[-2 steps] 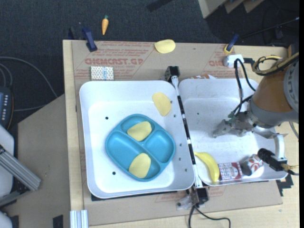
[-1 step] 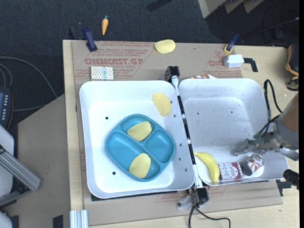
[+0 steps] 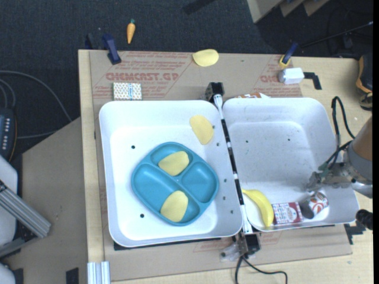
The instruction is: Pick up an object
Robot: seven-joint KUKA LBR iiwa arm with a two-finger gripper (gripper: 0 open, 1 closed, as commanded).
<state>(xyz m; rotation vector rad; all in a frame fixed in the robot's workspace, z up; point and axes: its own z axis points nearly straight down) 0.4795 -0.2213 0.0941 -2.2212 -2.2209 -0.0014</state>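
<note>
The gripper point(image 3: 323, 182) is seen low inside the right bin point(image 3: 278, 114), just above a red-and-white can point(image 3: 303, 209) lying at the bin's front wall. Whether its jaws are wide or closed cannot be told. A banana point(image 3: 262, 206) is seen left of the can.
</note>
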